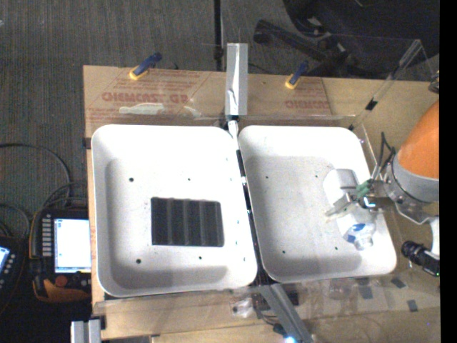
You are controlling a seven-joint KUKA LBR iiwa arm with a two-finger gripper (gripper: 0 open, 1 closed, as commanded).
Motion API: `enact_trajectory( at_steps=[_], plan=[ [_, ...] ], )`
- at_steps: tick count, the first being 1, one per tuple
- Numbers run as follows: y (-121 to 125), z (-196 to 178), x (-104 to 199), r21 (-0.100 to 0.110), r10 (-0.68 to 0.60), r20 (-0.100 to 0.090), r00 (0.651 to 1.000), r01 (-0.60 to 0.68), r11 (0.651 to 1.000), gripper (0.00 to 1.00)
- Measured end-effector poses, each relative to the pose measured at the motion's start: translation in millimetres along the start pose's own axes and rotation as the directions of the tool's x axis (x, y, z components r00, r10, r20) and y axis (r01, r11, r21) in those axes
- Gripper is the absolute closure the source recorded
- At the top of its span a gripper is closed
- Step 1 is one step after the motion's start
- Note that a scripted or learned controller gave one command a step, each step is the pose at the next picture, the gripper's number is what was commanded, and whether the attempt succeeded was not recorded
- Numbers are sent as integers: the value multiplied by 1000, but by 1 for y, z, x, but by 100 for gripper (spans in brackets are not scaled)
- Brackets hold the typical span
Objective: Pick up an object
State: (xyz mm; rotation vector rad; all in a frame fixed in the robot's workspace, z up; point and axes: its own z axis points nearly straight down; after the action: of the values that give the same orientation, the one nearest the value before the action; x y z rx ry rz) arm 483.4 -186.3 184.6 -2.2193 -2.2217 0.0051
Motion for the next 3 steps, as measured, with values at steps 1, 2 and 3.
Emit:
enact_trajectory(
  at_steps=[1, 2, 3],
  plan=[
    [55, 31, -35, -1, 15, -3, 1000, -15, 1000, 0],
    [77, 85, -27, 0, -63, -8, 998, 63, 998, 0],
    [77, 76, -25, 2, -65, -10, 998, 65, 998, 100]
  ],
)
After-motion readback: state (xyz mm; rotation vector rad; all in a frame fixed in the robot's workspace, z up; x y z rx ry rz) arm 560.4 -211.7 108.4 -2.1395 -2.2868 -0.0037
